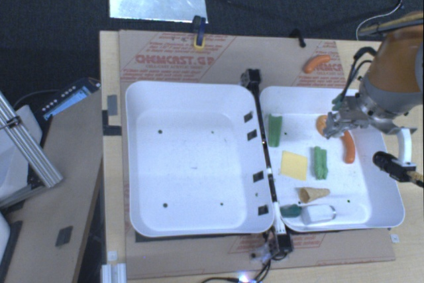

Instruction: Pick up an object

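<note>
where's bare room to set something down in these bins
The left bin's whole floor is bare. The right bin is crowded: yellow slab, green pieces, cone, with the claw over its far side.

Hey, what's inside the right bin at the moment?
The right bin holds two green pieces, a yellow slab, a cone, an orange sausage and a white block. The pincer partly covers something orange beneath it.

Two bins side by side on the worktop; toy foods in the right bin, one sausage behind it.
</note>
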Tool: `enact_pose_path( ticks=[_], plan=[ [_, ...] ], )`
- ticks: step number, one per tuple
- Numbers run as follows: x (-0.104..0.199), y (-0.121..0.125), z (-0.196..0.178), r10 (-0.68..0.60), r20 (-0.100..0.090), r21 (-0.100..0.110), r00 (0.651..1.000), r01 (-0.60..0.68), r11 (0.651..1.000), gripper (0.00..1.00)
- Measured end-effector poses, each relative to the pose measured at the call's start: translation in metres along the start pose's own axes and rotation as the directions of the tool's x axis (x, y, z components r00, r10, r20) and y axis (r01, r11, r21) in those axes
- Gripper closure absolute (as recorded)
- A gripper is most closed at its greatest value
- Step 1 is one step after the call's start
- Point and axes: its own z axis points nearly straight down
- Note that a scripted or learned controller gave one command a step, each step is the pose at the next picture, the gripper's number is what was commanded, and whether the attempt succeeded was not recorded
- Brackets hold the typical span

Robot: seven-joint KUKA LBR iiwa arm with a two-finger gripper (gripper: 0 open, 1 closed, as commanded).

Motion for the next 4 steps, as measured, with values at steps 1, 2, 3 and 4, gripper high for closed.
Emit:
enact_pose_path(
  ticks=[1, 2, 3, 4],
  plan=[
    [0.013, -0.004, -0.225, -0.009, 0.005, -0.027, 1.0, 0.009, 1.0, 1.0],
    [-0.039, 0.032, -0.171, -0.004, 0.004, -0.013, 1.0, 0.004, 1.0, 1.0],
    [-0.076, 0.003, -0.128, -0.001, 0.003, -0.007, 1.0, 0.001, 1.0, 1.0],
    [-0.073, 0.062, -0.311, -0.01, 0.01, -0.029, 1.0, 0.011, 1.0, 1.0]
  ],
)
